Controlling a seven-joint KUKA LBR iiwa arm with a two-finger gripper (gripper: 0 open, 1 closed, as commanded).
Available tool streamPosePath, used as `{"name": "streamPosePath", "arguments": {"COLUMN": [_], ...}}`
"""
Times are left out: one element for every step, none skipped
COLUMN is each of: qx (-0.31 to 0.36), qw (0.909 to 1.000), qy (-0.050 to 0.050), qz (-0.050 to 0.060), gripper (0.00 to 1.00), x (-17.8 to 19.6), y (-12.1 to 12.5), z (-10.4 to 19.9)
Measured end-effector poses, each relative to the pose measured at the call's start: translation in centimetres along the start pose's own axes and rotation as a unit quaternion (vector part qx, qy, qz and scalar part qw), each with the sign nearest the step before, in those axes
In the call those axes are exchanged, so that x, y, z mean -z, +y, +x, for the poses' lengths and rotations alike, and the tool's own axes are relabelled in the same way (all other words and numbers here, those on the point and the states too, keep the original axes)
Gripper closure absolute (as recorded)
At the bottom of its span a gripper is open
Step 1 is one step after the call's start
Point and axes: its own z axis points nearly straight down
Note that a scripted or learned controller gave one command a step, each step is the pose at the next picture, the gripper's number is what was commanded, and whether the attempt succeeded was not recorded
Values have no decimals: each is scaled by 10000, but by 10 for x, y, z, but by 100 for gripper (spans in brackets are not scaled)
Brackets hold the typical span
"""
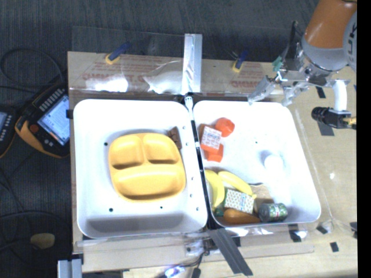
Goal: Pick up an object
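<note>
Well apart — bottle below-left of tool

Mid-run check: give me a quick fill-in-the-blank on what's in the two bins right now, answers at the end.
1. The yellow compartment tray lies in the ____ white bin.
2. The yellow bananas lie in the ____ white bin.
3. The orange bottle with a white label lies beside the ____ between the bins.
4. The gripper hangs over the right bin's ____ edge.

Missing words: left; right; divider; far
</note>
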Motion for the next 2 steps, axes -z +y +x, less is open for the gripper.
{"name": "streamPosePath", "arguments": {"qx": [385, 1466], "qw": [9993, 9892], "qy": [-2, -23], "qz": [5, -48], "gripper": [0, 0], "x": [-99, -192], "y": [7, 26], "z": [33, 33]}}
